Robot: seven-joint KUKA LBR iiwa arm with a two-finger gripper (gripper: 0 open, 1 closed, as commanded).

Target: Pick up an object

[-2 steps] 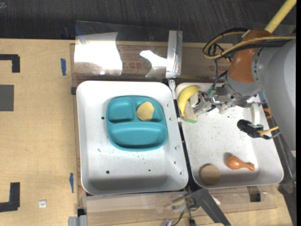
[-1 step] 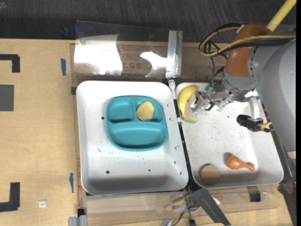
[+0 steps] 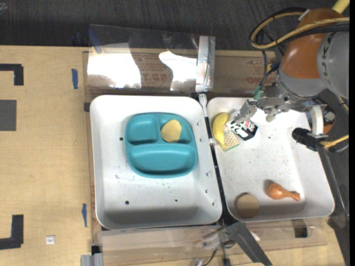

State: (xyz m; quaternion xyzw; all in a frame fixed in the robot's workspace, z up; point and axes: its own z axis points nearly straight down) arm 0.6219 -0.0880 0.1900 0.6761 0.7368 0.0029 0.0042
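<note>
- Starting left: left bin (image 3: 105,165) holds a teal divided tray (image 3: 161,144), a yellow round item (image 3: 171,130) in its upper right compartment.
- Right bin (image 3: 310,170): a yellow banana (image 3: 219,127) at the upper left, touching a black-and-white card (image 3: 239,133).
- My end effector (image 3: 244,115) is low over that card; fingers look slightly spread, pinching nothing.
- Near edge: a tan round object (image 3: 247,205), an orange gourd-shaped toy (image 3: 282,192) beside it.

we see a bench top of light brown board (image 3: 39,165) with black corner marks (image 3: 15,73) and small strips of blue tape (image 3: 74,78). behind it runs a dark grey floor (image 3: 138,4). a clear plastic sheet (image 3: 150,62) stands at the back and catches bright light. brown cardboard (image 3: 233,68) lies beside it.
</note>
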